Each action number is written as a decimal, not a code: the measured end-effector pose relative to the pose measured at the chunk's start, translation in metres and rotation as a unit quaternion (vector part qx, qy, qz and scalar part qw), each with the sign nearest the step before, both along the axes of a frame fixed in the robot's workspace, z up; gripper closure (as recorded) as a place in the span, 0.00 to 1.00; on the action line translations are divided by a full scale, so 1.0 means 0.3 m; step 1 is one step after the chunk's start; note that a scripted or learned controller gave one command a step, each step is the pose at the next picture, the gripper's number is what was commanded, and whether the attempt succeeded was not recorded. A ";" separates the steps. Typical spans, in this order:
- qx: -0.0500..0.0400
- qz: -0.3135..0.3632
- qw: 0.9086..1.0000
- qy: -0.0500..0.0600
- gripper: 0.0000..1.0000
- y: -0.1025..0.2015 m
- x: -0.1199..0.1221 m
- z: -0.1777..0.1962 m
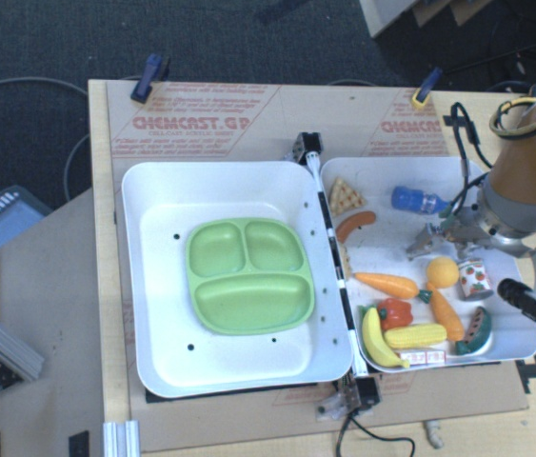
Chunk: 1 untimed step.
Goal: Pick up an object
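Dark carpet surrounds a brown cardboard-topped bench (248, 112) bearing two shallow white bins. At nine o'clock, the left bin (153, 255) holds a green divided plate (248, 276). At three o'clock, the right bin (382, 174) carries toy food: a waffle piece (347, 197) and a blue bottle (416, 199) toward twelve, a sausage (355, 223) just below the waffle, a carrot (387, 283) near the centre, an orange fruit (443, 273) beside a dice-like cube (474, 280), and a banana (376, 339), corn cob (416, 335), red pepper (396, 313) and watermelon slice (474, 332) toward six. The gripper (431, 243) hangs low over the bin between bottle and orange fruit, its grey fingers (418, 248) spread apart with nothing between them.
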<state>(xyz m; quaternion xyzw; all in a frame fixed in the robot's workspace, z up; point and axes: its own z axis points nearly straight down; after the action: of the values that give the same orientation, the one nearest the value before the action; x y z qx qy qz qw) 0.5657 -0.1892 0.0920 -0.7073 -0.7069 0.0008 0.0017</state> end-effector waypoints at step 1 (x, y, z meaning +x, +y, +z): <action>0.000 0.000 1.000 -0.001 0.00 0.160 -0.155 -0.026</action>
<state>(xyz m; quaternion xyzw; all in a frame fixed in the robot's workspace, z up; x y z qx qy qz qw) 0.5193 -0.1413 0.0842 -0.7070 -0.7072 0.0001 0.0007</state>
